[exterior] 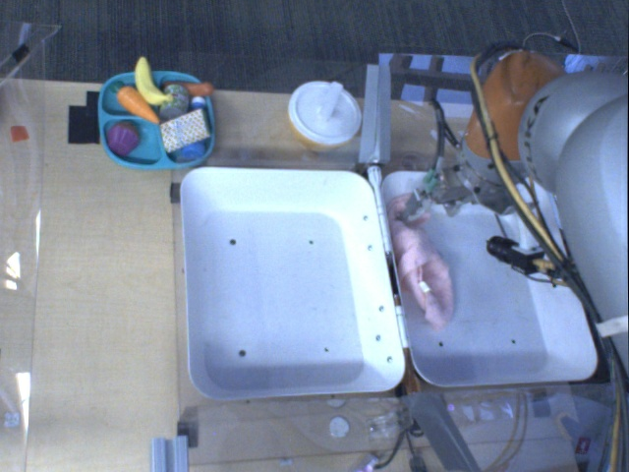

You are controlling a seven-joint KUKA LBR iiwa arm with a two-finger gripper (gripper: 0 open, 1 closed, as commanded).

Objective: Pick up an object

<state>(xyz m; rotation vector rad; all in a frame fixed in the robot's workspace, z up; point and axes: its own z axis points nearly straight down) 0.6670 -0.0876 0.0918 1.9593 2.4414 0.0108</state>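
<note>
Lying in right bin (550, 362), pink toy (425, 268)

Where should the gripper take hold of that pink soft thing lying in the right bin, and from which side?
Probably across the middle of the pink soft thing, coming straight down from above. It lies long and flat along the right bin's left wall, so fingers closing across its narrow width look likeliest to catch it. The gripper is above its upper end.
</note>
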